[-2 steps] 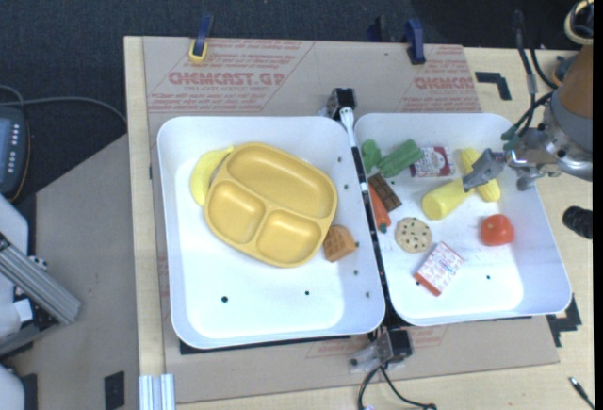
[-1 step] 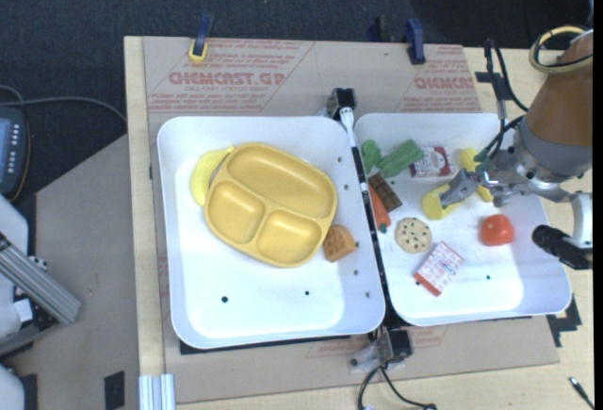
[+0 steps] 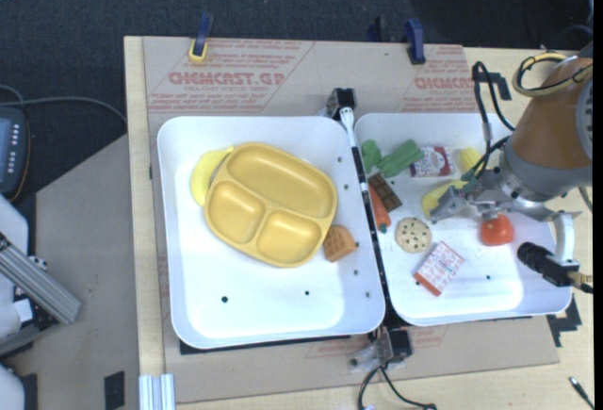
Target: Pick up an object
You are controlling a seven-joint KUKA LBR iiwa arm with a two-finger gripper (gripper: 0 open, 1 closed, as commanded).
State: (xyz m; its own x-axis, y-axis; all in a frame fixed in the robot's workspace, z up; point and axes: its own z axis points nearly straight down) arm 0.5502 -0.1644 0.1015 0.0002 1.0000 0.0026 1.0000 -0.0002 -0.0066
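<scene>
The right bin (image 3: 490, 300) holds several small objects. Among them are a round cookie (image 3: 412, 234), a red and white packet (image 3: 438, 268), a red tomato-like ball (image 3: 497, 231) and a yellow piece (image 3: 434, 201). Further back lie green pieces (image 3: 394, 157), a brown bar (image 3: 384, 190), an orange stick (image 3: 379, 207), a white and red pouch (image 3: 432, 162) and a small yellow item (image 3: 467, 158). My gripper (image 3: 466, 202) hangs low over the middle of this bin, between the yellow piece and the red ball. Nothing is visibly held.
The left bin (image 3: 188, 295) carries a yellow compartment plate (image 3: 271, 203) lying over a yellow disc (image 3: 202, 178), with a brown-orange chunk (image 3: 339, 243) beside it. The grey and orange arm (image 3: 551, 139) covers the right bin's far right side. A black part (image 3: 539, 260) sticks out below it.
</scene>
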